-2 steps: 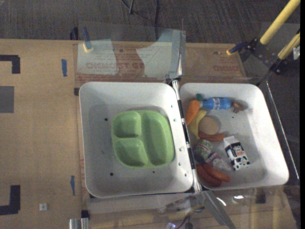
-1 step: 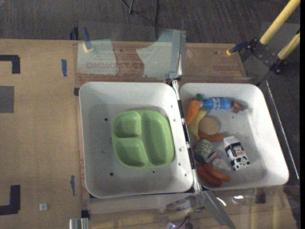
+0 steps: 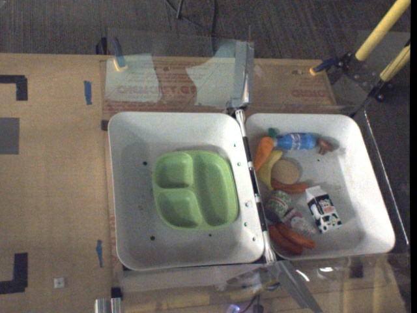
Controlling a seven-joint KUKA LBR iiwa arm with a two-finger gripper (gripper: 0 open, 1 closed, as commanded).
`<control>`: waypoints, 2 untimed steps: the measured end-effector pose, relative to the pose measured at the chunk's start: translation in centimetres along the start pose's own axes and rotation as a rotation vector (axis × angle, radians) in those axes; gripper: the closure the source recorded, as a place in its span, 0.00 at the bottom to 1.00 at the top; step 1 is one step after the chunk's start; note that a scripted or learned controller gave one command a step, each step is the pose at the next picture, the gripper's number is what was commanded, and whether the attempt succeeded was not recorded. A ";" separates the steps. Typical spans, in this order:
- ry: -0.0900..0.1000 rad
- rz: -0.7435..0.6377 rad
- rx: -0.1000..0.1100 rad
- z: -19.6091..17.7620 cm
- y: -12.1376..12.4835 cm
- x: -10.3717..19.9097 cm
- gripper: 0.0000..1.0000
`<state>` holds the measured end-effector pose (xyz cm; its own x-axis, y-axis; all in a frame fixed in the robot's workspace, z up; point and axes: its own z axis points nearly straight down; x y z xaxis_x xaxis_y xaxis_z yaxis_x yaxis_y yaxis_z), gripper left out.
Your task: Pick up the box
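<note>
White small cardboard box (image 3: pixel 324 212) with dark print lies in the right shallow white bin (image 3: pixel 373 194); best grasped across its narrow sides, avoiding the neighbouring red sausages (image 3: pixel 292 237). Whether the pincer is open or closed I cannot tell.

Two white bins (image 3: pixel 130 135), one green tray (image 3: pixel 195 189), one box (image 3: pixel 324 208), one bottle (image 3: pixel 296 141).

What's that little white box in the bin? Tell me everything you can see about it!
The little box looks like a small carton, mostly white with dark patches and a bit of red on its side. It seems to be made of cardboard and has a sloped top like a milk carton. It lies tilted in the right bin, towards the front, slightly apart from the pile of toy food on its left. Nothing holds it.
</note>
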<state>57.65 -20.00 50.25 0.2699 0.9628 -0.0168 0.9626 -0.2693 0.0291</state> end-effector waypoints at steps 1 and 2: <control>0.015 0.043 0.030 6.8 3.0 -0.1 1.00; 0.013 0.041 0.025 5.6 3.1 -0.1 1.00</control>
<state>60.78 -21.03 44.72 0.3085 0.9512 -0.0036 0.9512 -0.3085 0.0050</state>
